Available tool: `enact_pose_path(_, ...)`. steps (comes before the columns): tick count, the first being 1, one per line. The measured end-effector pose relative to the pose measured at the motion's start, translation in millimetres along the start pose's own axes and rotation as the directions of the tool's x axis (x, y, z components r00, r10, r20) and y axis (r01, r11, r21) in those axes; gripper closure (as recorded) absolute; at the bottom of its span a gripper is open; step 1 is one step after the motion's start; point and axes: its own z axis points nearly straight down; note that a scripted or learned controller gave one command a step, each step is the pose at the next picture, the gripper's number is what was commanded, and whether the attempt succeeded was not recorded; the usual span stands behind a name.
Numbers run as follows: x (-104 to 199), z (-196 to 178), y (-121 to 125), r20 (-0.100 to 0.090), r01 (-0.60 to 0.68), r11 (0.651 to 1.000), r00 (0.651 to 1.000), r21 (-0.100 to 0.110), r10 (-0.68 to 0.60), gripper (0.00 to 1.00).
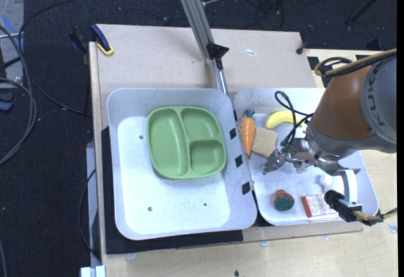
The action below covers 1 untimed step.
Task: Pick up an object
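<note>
While hanging low over the right-hand shallow white bin [369, 197], reaches in from the right: two-finger metal gripper [275, 164], tips just beside the lower edge of a tan, squarish sponge-like block [264, 141]. Impossible to tell whether spread or closed (too small and too dark against the wrist); nothing visibly caught there. Touching the block's left side, an orange toy carrot with a green top [248, 133], lying along the bin's left wall. Just behind the block, a yellow plastic banana [279, 119], partly crossed by a black cable. Nearer the front edge, a round red-and-green toy fruit [283, 200], and beside it a flat red-and-white printed packet [317, 206], both well apart from the tips. Farther out, in the left white bin [132, 206], a green three-compartment plastic plate [187, 141].

Likely target: the block or the carrot, judging by closeness. Risks from here: closing at the block's edge and pinching only a corner, so it slips free on lifting; nudging block against carrot and shoving both into the wall; catching two things at once, given how tightly they crowd.
</note>
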Motion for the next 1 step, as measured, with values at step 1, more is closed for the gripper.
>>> enact_pose_path(1, -0.3, 43.5, 0.9, 0.003, 0.000, 1.000, 1.000, -0.008, 0.000, 0.00)
